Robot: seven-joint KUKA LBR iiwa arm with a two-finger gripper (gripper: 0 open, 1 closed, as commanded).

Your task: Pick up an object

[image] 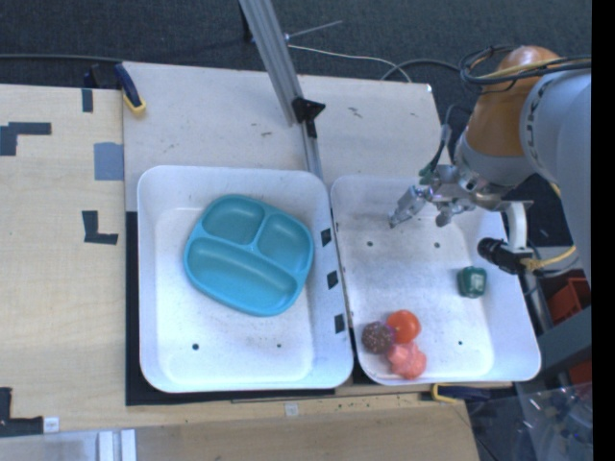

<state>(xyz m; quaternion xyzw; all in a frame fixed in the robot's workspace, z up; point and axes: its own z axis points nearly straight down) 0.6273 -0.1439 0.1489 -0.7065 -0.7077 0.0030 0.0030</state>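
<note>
camera view: looks down at a slant on two white bins side by side on the desk (221, 128). left bin (159, 257) holds a blue plate (248, 254) with three compartments. right bin (500, 339) holds four small things: green block (471, 281) near the right wall, and a tight cluster near the front edge, with red ball (405, 326), dark ball (377, 336) touching its left, pink lump (407, 360) just below. arm (524, 113) reaches in from the right; hand (421, 206) hangs over the back half of the right bin, fingers spread apart, nothing between them. well apart from the cluster, nearer the green block. looks like the approach step, no grasp made yet. next move probably calls for picking one target, shifting over it, and descending with fingers astride it. green block stands alone, likely the easier pick; cluster risks nudging neighbours.
</note>
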